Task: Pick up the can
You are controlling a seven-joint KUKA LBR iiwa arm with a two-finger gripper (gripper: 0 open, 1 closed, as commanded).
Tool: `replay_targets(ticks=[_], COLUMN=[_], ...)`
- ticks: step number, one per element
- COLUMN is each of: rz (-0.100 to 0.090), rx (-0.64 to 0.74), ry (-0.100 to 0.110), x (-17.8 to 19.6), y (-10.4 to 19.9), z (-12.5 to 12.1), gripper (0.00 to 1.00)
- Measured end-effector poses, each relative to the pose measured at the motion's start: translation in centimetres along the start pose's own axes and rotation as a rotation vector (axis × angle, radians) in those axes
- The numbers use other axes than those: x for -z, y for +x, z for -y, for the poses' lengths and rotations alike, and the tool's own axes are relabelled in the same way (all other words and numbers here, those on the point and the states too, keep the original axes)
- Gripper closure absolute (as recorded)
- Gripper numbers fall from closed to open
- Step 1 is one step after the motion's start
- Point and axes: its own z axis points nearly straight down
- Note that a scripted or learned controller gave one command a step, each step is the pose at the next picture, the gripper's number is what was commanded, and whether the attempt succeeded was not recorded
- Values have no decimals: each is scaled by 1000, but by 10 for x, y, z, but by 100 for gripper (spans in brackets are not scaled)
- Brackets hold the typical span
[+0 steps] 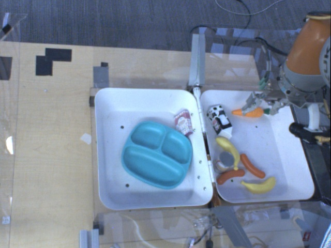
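Note:
A small red and white can [183, 122] lies tilted against the right wall of the left bin [108, 138], just beyond the blue divided plate [156, 153]. A grey round metal-topped thing [224, 162], maybe another can, stands in the right bin [289, 159], partly covered by a banana. My gripper [262, 106] hovers over the far part of the right bin, directly above an orange carrot [249, 113]. Its fingers are spread open with nothing between them. It is well to the right of the red and white can.
The right bin also holds a black-and-white cow-patterned carton [219, 119], two yellow bananas [229, 149] [258, 185] and two red sausages [252, 166] [229, 176]. A metal divider [201, 138] separates the bins. Cables run behind the right bin.

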Motion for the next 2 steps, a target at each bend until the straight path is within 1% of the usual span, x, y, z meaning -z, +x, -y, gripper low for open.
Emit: replay_targets(ticks=[1, 2], rz=[0, 0], rx=[58, -9], ry=[0, -8], x=[-78, -115], y=[-43, -67], z=[48, -32], gripper=[0, 0])
